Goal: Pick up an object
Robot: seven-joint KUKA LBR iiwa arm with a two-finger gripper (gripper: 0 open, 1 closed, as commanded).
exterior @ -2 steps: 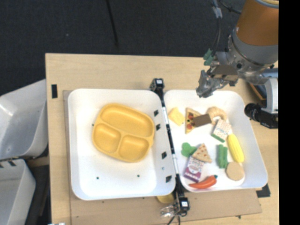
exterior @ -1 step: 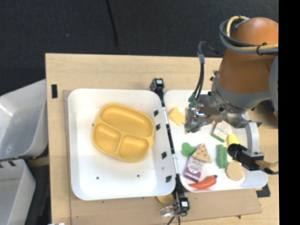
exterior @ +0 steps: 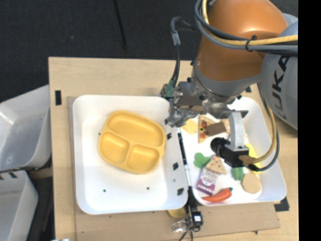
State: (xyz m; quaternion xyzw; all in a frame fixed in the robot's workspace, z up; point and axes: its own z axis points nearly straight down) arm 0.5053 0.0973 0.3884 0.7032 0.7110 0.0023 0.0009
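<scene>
At the near edge of the right white bin lies a red toy chilli pepper, with a purple packet just behind it. Farther back, a pale yellow flat wedge sits by the bin's left wall. The gripper hangs just beyond this wedge, likely the closest pick. Whether the gripper is spread or closed I cannot tell.

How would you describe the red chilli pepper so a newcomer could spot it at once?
Look in the right white bin. Along its near edge lies the chilli pepper, just in front of a purple packet. It alone is long, thin and red.
</scene>
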